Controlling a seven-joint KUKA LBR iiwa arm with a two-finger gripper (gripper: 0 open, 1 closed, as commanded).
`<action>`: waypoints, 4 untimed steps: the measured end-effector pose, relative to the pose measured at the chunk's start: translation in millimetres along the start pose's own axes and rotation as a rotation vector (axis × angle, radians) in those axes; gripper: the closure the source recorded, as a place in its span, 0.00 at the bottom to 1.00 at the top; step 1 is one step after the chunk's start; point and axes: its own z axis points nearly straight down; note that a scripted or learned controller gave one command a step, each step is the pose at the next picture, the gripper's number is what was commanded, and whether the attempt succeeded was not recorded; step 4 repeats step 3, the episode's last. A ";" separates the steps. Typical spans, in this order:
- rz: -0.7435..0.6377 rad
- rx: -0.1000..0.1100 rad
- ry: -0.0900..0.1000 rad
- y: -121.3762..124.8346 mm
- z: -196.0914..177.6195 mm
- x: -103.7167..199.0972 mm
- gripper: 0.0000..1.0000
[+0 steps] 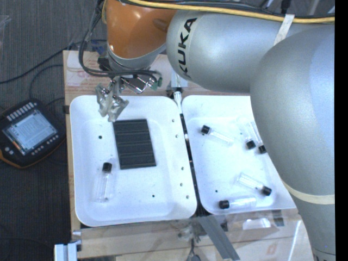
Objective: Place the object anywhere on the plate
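far out at nine o'clock, a handheld control pendant (27, 132) lies on the dark floor, its lit screen facing up, a cable trailing away from it. moving in, the left white bin (81, 200) sits on the wooden counter (73, 69). down at seven o'clock inside that bin lies a clear tube with a black cap (103, 181), cap end pointing toward twelve, resting flat on the bin floor and apart from everything else. just toward one o'clock from it, the dark ribbed plate (134, 143) lies flat in the middle of the bin, nothing on top of it.

up at eleven o'clock of the plate, the pincer (112, 110) hangs over the bin's upper left area, its metal fingers pointing down close to the plate's top corner. nothing is visible between the fingers, and i cannot tell how wide they stand from this angle. above it, the orange band (133, 23) and the big grey arm (244, 48) sweep in from three o'clock.

across the divide, the right white bin (212, 105) holds four more capped tubes: one at its upper left (215, 135), one at two o'clock by the arm (253, 137), one lower right (254, 183), one at six o'clock (236, 203) along the lower rim.
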 end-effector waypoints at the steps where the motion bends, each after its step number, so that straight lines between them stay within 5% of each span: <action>1: 0.003 -0.006 -0.007 0.8 -8.5 -1.8 1.00; 4: 0.008 -0.016 -0.020 1.9 -25.7 -5.2 1.00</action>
